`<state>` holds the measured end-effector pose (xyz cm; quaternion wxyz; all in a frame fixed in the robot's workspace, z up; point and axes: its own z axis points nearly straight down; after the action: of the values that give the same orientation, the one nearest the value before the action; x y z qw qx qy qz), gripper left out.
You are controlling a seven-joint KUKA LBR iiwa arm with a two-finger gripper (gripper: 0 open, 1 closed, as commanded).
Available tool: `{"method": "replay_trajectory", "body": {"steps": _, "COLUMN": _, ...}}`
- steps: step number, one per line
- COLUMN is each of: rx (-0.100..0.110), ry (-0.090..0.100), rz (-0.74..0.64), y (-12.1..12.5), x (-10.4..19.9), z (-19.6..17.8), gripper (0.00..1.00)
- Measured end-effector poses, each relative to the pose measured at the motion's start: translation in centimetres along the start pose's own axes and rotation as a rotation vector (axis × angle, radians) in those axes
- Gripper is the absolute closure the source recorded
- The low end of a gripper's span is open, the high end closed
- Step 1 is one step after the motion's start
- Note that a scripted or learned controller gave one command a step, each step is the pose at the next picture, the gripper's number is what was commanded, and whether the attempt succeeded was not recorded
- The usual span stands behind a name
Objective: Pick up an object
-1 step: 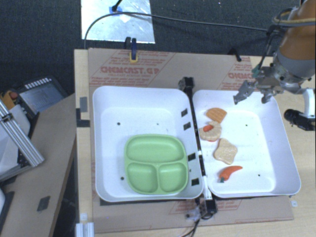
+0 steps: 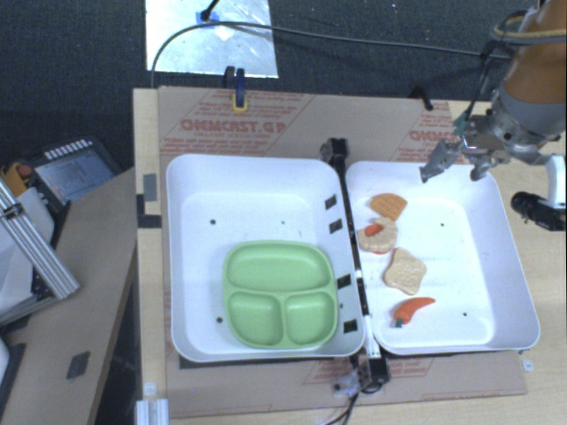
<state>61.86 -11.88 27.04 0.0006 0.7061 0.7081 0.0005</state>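
The left shallow white plastic bin (image 2: 199,202) fills the middle of the bench, and a pale green three-compartment plastic tray (image 2: 280,292) lies flat toward its 5 o'clock corner. The tray is broad and low, a poor fit for a two-finger grasp, so I judge it is not the likely target.

The right shallow white plastic bin (image 2: 496,264) sits edge to edge with the first, joined along a dark clipped seam. The small items all lie in its left half, strung from 11 o'clock down to 7 o'clock, which leaves the right half bare for the arm to come in from that side.

The grey arm with its orange band (image 2: 536,69) hangs over the bin's 1 o'clock corner. Its two-finger gripper (image 2: 455,165) hovers above the far rim with the two dark fingers spread wide apart and nothing between them, a ready pose for a descent not yet begun.

Of the candidates, the round white slice with a red topping (image 2: 378,235) lies at about 10 o'clock in the bin, touching the tan, rounded cracker-like piece (image 2: 388,205) just above it. The beige bread-shaped piece (image 2: 405,271) lies near, at 8 o'clock. The small orange-red carrot-shaped piece (image 2: 413,307) lies at 7 o'clock, apart from the rest; standing alone, it looks the cleanest pick, though the cracker is nearest the gripper.
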Motion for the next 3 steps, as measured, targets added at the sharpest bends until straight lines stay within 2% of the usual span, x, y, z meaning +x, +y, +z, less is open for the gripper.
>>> {"method": "replay_trajectory", "body": {"steps": 2, "rx": 0.004, "ry": 0.001, "rz": -0.002, "y": 0.8, "x": 1.6, "z": 9.5, "gripper": 0.00}}
{"method": "replay_trajectory", "body": {"steps": 3, "rx": 0.004, "ry": 0.000, "rz": -0.003, "y": 1.3, "x": 2.1, "z": 15.5, "gripper": 0.00}}
